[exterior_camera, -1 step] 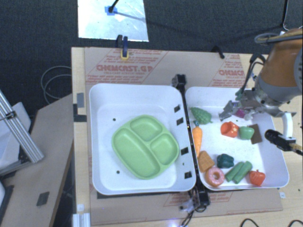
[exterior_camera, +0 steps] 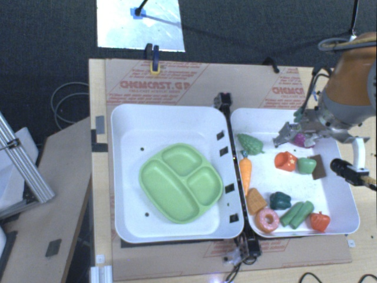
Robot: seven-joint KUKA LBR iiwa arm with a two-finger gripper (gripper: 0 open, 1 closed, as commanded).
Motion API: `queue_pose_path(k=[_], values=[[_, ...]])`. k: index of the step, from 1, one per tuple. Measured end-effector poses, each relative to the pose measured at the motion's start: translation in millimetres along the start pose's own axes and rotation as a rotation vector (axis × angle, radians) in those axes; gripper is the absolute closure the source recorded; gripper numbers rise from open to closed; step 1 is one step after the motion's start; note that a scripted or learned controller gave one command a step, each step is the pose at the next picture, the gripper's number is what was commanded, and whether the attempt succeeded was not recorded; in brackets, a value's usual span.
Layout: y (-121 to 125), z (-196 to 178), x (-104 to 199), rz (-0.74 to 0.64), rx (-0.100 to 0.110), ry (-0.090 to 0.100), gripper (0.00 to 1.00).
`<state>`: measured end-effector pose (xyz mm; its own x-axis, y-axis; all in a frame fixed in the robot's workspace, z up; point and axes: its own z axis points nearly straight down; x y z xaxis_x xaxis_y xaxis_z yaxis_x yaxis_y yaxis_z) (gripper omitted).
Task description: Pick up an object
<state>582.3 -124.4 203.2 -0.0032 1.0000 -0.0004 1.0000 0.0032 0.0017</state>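
One small purple object lies in the right bin near its far edge, right under the gripper; whether it is gripped I cannot tell. A red pepper lies just beside. A green divided plate sits in the left bin.

Robotics lab: bench, aluminium framing, loose cables.

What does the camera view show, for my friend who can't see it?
A robot arm's gripper hangs over the right bin, right by a purple toy, among toy foods like a carrot, a doughnut and a tomato. The left bin holds a green divided plate.
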Motion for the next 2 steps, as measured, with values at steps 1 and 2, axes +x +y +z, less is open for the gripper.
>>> queue_pose_path(k=[1, 2], values=[[4, 62, 4, 0.001, 0.005, 0.002, 0.00], [4, 113, 4, 0.002, 0.002, 0.001, 0.00]])
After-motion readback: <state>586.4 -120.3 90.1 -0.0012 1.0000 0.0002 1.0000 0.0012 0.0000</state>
